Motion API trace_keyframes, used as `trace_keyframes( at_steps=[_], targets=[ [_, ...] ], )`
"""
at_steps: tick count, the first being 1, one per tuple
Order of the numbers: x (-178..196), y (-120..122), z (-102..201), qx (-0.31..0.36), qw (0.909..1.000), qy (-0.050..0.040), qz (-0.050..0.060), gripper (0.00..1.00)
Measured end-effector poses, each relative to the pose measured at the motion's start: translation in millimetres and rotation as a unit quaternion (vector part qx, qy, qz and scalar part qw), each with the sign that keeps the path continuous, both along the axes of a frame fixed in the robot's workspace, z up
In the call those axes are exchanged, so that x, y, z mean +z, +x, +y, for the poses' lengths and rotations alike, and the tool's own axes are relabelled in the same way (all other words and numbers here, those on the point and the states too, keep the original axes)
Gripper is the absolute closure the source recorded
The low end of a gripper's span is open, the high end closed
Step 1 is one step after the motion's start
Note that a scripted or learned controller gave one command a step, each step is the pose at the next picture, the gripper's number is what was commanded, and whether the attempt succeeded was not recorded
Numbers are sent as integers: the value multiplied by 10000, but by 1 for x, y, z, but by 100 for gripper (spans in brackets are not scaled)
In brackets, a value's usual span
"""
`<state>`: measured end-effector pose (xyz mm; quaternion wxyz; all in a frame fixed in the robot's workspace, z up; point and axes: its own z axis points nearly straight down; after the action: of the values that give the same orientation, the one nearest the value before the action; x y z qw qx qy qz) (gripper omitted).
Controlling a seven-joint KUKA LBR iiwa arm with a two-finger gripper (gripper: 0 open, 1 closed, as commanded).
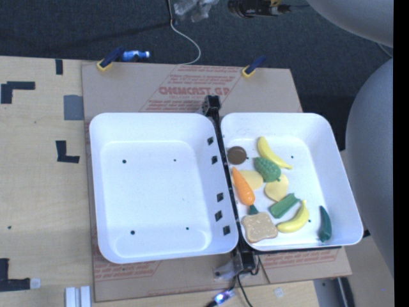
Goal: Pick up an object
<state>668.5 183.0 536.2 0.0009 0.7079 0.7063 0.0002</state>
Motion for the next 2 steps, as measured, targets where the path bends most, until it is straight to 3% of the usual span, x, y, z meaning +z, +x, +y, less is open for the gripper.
trace_keyframes(
  at_steps=[1,2],
  targets=[
    [8,0,4,26,10000,-5,12,100],
    [-156,-54,41,40,9999,-22,112,100]
  ],
)
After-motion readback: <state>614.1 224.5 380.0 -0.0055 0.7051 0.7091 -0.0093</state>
